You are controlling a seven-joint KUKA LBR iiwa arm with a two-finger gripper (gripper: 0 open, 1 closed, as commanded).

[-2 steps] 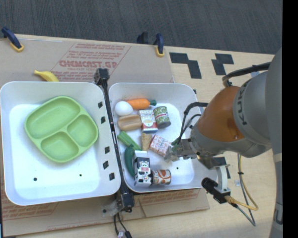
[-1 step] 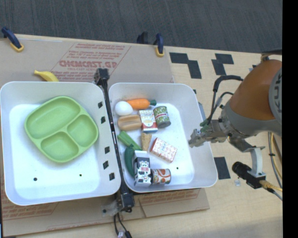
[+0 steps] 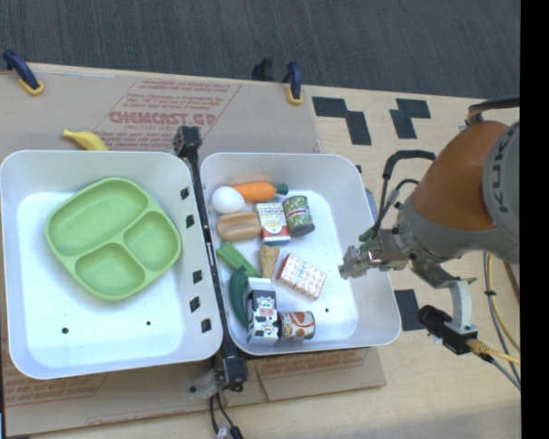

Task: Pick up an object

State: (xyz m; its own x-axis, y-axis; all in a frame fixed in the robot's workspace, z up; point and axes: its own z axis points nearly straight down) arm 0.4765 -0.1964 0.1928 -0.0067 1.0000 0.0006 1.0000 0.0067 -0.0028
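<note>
Two white bins sit side by side on the counter (image 3: 421, 135). The left bin (image 3: 27, 337) holds a green divided plate (image 3: 113, 237), lying toward its far left corner. The right bin (image 3: 343, 176) holds a cluster of toy food: a white egg (image 3: 226, 198) beside a carrot (image 3: 254, 190) near the far edge, a hot dog (image 3: 238, 226), a small carton (image 3: 274, 223), a green can (image 3: 298, 215), a pink box (image 3: 300, 276), and a can lying on its side (image 3: 296, 326) near the front edge. The gripper (image 3: 355, 263) hangs over the right bin's right edge. A banana (image 3: 85, 139) lies on the counter behind the left bin.
</note>
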